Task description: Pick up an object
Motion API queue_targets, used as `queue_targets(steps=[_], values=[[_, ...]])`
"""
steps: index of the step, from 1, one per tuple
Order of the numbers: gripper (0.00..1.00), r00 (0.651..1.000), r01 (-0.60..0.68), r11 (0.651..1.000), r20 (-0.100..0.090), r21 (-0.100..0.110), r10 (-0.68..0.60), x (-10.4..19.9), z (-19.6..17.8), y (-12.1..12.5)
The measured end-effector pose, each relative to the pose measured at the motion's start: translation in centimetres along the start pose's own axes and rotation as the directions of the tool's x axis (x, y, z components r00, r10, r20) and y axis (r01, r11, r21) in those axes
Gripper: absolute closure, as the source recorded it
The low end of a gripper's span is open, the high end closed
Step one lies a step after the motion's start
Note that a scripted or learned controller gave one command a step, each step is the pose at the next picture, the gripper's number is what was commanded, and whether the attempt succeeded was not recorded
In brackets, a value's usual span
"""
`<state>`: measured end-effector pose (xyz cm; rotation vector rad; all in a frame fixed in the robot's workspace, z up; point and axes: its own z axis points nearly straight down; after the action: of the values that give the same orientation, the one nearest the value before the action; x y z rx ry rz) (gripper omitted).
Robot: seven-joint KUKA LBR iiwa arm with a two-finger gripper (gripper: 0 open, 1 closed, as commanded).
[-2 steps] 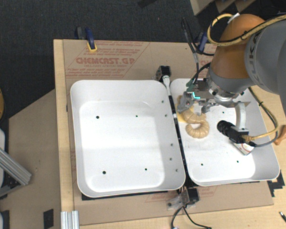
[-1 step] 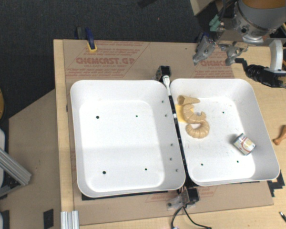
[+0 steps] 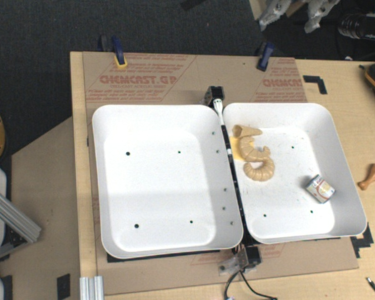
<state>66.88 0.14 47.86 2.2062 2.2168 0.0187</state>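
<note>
1. Your gripper [image 3: 297, 14] hangs beyond the worktop's far edge, fingers [image 3: 270, 14] spread, gripping nothing.
2. The curled tan toy [image 3: 256, 158] in the right bin [image 3: 337, 167] looks light, rubbery; pinch across one coil.
3. The small cylinder [image 3: 320, 189] nearby may roll.

The tabletop [image 3: 44, 186] carries a brown board [image 3: 175, 74] printed with red lettering, secured along its far edge by two blue clamps [image 3: 117, 50]. Two shallow white bins rest side by side directly on the board: the left bin [image 3: 162, 180] and the right bin [image 3: 287, 186], edges touching at centre.
</note>
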Motion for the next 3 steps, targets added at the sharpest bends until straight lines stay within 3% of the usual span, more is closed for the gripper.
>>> queue_targets(steps=[1, 2, 3], values=[[1.0, 1.0, -0.002, 1.0, 0.002, 0.011, 0.002, -0.1, -0.3, -0.2], [1.0, 1.0, 0.002, 1.0, -0.003, 0.025, -0.002, 6.4, 3.4, -5.1], [1.0, 1.0, 0.002, 1.0, -0.002, 0.031, -0.002, 12.5, 12.6, -7.0]])
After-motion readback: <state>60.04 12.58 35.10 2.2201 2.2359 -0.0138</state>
